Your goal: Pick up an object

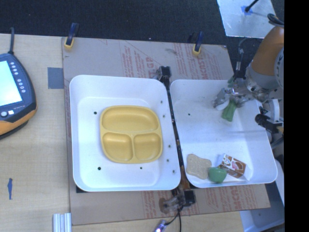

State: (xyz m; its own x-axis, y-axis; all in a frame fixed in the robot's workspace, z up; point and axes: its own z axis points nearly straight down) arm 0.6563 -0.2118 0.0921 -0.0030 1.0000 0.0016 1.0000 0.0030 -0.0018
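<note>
We see a small green object in the upper right part of the right bin, directly under the hand. The object's upper end sits between the hand's metal fingers, which are closed on it; its lower end points down the view, toward the bin floor. We cannot tell whether it is lifted clear of the floor.

Well below the hand, along the near wall of the same bin, lie a tan slice of toast, a green round object touching it, and a small brown-and-white packet just beside that.

Far left of the hand, the left bin holds a yellow divided plate. Both bins rest on the counter, and a tablet-like pendant lies at its far left edge.
</note>
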